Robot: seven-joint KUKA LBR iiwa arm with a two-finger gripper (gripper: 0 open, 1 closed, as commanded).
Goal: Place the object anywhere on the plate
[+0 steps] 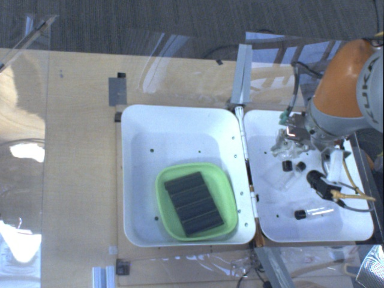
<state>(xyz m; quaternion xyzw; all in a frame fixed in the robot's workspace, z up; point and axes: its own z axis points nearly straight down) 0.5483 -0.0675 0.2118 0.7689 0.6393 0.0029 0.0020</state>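
On the left of the frame you have bare wooden table (72, 161), with glare on a clear sheet across it. Moving right, the left bin (135, 179) sits at the centre. In its lower half lies a light green plate (165, 188) with rounded corners, and a dark ribbed rectangular block (193, 203) rests flat on that plate, turned a little on the slant. A grey metal bar (242, 74) runs down from the top of the frame to the seam where the two bins meet.

Further right is the right bin (264, 221). Near its lower middle you will see a small clear tube with a black cap (312, 212) lying on the bin floor, apart from the arm. The gripper (292, 150) is low over the upper part of this bin, beneath the grey arm with its orange band (345, 83) at the upper right. You cannot tell from this view how far the jaws are open, nor whether they grip anything.
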